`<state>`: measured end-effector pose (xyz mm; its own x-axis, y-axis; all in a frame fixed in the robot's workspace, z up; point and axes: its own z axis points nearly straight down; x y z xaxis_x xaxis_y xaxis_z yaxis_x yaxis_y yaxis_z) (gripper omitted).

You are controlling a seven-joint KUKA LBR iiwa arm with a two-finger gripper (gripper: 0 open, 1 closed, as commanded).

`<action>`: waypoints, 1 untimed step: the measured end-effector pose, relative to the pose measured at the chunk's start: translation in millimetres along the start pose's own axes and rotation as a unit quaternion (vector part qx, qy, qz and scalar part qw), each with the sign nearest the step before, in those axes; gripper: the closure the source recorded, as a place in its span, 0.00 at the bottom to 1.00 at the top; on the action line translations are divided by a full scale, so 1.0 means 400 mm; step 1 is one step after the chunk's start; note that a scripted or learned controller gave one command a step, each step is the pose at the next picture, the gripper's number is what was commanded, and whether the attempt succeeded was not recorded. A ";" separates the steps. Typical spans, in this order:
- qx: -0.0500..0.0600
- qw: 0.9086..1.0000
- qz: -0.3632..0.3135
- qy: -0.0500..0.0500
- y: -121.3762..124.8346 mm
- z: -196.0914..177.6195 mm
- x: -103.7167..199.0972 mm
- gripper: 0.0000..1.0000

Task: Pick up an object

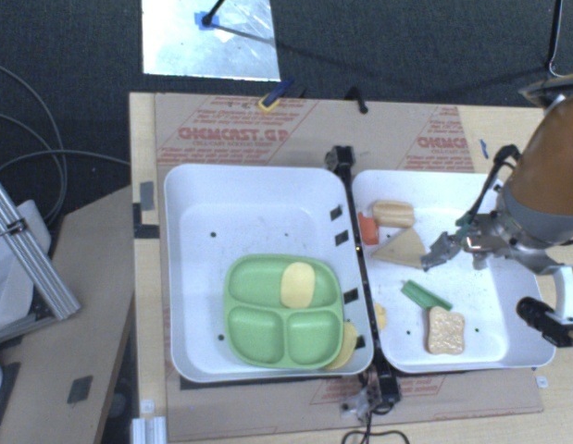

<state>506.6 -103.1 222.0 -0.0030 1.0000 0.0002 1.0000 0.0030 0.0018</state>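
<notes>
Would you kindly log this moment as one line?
claw: over right bin, beside cheese wedge | green tray: left bin

Two shallow white bins side by side on bench: left bin (189,248), right bin (508,340). Brown cardboard sheet (232,132) with red print under both. Black divider strip (358,257) between bins. Silver foil square (210,26) on dark carpet beyond bench, blue tape patch (208,20) on it. Yellow clip (268,103) at cardboard's far edge. Black cables (27,165) looping at left, aluminium frame rail (31,257) below them.
</notes>
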 end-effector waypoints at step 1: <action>-0.001 1.000 0.001 -0.001 -0.051 0.356 0.022 0.00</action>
<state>486.4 -94.2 79.6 -0.0003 1.0000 -0.0025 1.0000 0.0003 0.0032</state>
